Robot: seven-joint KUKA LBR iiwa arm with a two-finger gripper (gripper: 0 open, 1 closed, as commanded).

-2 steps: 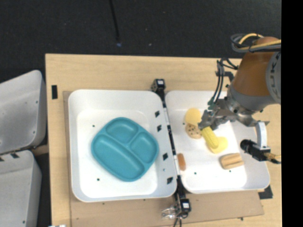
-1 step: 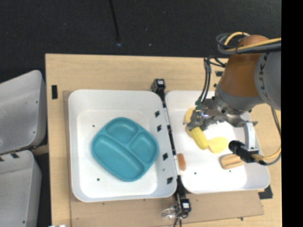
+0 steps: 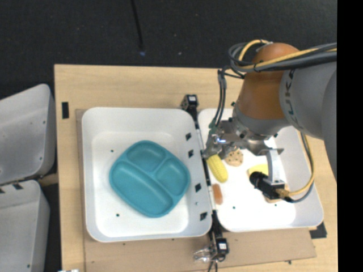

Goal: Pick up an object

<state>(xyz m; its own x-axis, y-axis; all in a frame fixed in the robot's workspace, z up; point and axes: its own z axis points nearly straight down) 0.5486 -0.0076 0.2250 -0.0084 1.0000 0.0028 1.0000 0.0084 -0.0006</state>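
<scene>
The grey arm (image 3: 306, 95), with its orange band, is reaching in over the right bin (image 3: 295, 217), and the gripper (image 3: 218, 146) is hanging low by that bin's left wall. Whether it is released or clenched cannot be told, since the wrist is covering it from above.

Taking the right bin as the landmark: a yellow corn cob (image 3: 217, 169) is lying inside it against its left wall, just below the gripper and possibly touching it, though the view is too poor to be sure. A round tan cookie (image 3: 234, 157) is sitting just right of the corn, close under the wrist. A small orange-red piece (image 3: 218, 194) is lying below the corn, also near the left wall. Nearer the bin's middle, a yellow piece (image 3: 259, 171) is peeking out beside a black fitting on the arm's cable.

The left bin (image 3: 96, 220) is sitting beside the right bin on the desk (image 3: 68, 84), holding a teal divided plate (image 3: 148, 177) flat in its middle.
</scene>
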